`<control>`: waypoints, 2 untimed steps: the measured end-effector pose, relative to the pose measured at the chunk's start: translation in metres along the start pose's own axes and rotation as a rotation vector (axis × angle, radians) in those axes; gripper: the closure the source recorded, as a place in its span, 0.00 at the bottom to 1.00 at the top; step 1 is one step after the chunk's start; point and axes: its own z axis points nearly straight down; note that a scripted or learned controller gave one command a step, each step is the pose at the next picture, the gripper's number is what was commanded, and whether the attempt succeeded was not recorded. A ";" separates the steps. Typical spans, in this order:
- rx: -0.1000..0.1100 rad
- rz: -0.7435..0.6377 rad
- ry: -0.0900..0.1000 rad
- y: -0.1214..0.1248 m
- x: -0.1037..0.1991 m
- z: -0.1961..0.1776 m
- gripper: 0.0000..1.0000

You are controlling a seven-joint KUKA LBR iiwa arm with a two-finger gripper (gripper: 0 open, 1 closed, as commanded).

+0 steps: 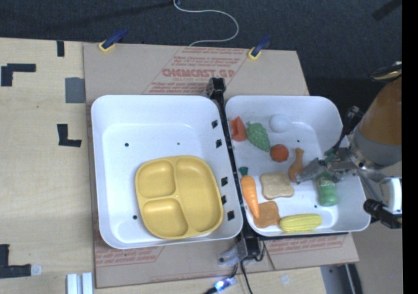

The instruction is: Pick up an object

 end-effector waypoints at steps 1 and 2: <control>-0.012 0.002 -0.008 0.002 -0.002 0.042 0.00; -0.009 0.000 -0.004 0.001 0.000 0.032 1.00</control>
